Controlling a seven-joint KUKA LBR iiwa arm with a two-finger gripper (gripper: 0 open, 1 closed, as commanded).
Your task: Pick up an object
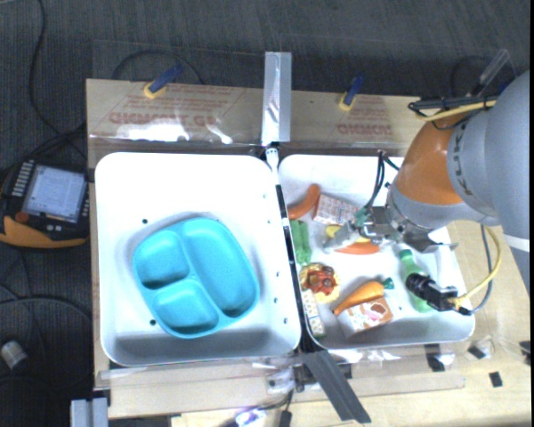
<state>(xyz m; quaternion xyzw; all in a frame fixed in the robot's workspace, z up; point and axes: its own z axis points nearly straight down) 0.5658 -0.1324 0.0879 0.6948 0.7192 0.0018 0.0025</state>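
The gripper (367, 228) sits low in the right bin (356, 169), its dark tip among the small things at the bin's middle; whether it is wide, narrow or holding anything cannot be told from this slant. No one thing is fixed by the task, and the candidates crowd this bin. A small orange carrot-like piece (358, 248) lies just beside the tip, with a printed packet (335, 209) and a reddish sausage shape (304, 201) further left. A larger carrot (360, 294) rests on a boxed item (368, 315) nearer the front.

The clutter is the likely trouble: things lie touching, so a closing grip may catch two at once, or nudge the small piece aside. The blue divided tray (194, 274) in the left bin (116, 238) lies well apart.
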